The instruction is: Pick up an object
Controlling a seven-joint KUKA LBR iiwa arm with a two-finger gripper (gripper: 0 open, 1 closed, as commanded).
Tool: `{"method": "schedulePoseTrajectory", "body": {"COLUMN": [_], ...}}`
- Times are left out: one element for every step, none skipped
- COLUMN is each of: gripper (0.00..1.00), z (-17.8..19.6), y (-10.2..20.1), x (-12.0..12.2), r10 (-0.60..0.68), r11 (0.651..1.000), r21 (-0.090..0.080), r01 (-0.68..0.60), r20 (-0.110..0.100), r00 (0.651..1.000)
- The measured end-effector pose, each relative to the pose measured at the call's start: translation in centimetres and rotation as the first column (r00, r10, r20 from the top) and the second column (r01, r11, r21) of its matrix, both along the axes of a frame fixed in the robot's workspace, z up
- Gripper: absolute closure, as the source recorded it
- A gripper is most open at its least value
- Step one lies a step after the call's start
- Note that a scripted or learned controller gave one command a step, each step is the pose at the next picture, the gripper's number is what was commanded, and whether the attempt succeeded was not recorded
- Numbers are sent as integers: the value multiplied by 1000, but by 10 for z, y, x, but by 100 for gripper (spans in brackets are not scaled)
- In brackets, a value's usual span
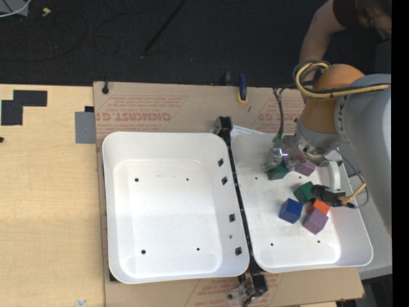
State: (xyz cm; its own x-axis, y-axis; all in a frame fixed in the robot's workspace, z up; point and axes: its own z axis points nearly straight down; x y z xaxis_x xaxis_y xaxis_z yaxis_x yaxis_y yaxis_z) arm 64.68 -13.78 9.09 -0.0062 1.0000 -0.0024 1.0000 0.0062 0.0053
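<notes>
Tool (pixel 279 158) first: it was down low in the right bin (pixel 358 254), at that bin's far end, its silvery fingers mixed up with a dark green piece (pixel 277 171) that sat right under them. From where I stood I could not tell whether the jaws were spread or closed, nor whether the green piece was between them or merely beneath them, so I would not call it a grasp. The arm (pixel 332 117), grey with its orange band, leaned in over the right bin from the right side.

Other candidates lay in that same bin. A pale purple block (pixel 306 167) sat just to the right of the tool. Nearer the bin's front edge was a loose cluster: a green block (pixel 303 190), a blue cube (pixel 290 210), a small orange block (pixel 321 206) and a purple cube (pixel 315 221), all close together, some touching. The left bin (pixel 128 261), across the black divider from the right bin, had nothing lifted into it.

As I judged it, the task was partway at best: the reach and descent looked done, while closing on something and raising it off the right bin's floor remained to be shown. Nothing looked lifted, and the dark green piece seemed the likeliest pick.
</notes>
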Motion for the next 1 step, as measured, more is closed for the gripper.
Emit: {"method": "schedulePoseTrajectory", "body": {"gripper": [100], "z": [104], "y": [85], "x": [-1], "r10": [3], "r11": [1000], "r21": [5], "r01": [-3], "r20": [1], "r00": [1000]}}
